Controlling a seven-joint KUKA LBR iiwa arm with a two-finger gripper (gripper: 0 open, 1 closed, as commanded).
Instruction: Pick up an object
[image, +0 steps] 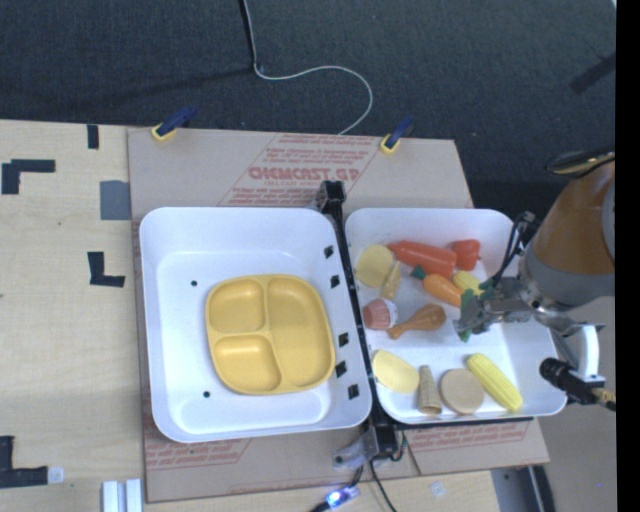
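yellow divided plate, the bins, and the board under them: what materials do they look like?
Yellow divided plate: likely moulded plastic, matte, with uniform colour and rounded compartment ridges. Bins: white plastic by the look, smooth, faint sheen, thin rolled rims. Board: brown corrugated cardboard, matte, with red printing and clips at its far edge.

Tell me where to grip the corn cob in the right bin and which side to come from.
Grip the corn cob across its middle, coming straight down from above. It lies flat and slanted near the right bin's front right corner, long and narrow, so closing across its short width suits it best. The round tan slice sits close on its left, so the fingers may need care there. The gripper is just above it in the view.
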